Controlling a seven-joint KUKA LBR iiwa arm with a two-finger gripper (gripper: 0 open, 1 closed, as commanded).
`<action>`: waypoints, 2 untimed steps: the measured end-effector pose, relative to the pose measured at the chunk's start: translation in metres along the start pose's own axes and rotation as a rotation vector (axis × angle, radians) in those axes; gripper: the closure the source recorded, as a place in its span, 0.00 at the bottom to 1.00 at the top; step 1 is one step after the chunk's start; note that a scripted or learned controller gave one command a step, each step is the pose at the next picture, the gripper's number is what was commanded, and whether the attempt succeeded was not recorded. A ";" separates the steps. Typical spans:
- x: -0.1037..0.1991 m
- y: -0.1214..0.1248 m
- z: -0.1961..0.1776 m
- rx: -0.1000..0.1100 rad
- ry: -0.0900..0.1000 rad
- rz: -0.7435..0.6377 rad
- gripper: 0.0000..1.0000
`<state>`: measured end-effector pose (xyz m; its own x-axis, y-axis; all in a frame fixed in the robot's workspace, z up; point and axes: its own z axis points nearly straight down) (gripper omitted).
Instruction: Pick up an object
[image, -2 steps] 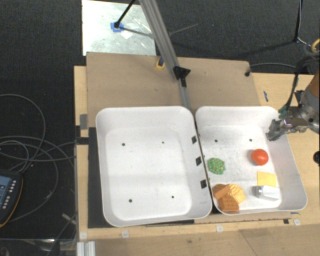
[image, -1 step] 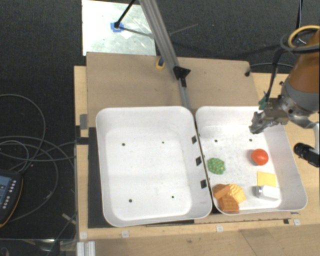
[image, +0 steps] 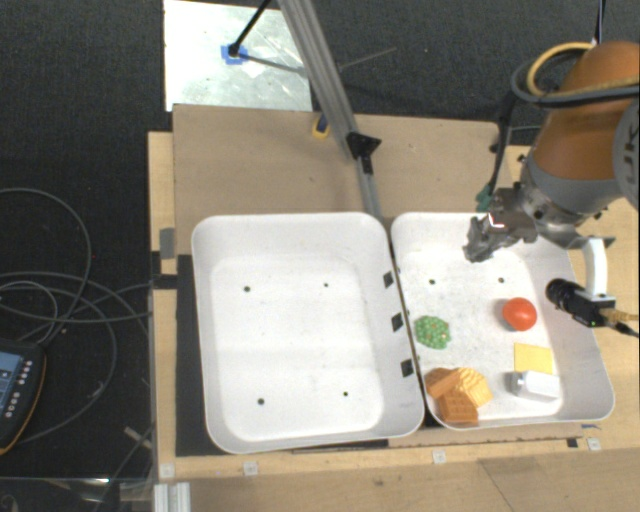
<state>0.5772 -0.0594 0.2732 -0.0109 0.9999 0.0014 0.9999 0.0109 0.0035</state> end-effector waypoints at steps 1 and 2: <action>0.042 0.012 0.012 0.001 -0.001 0.001 1.00; 0.086 0.033 0.011 0.000 0.000 0.001 1.00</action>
<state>0.6092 0.0265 0.2620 -0.0098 1.0000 0.0017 0.9999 0.0098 0.0032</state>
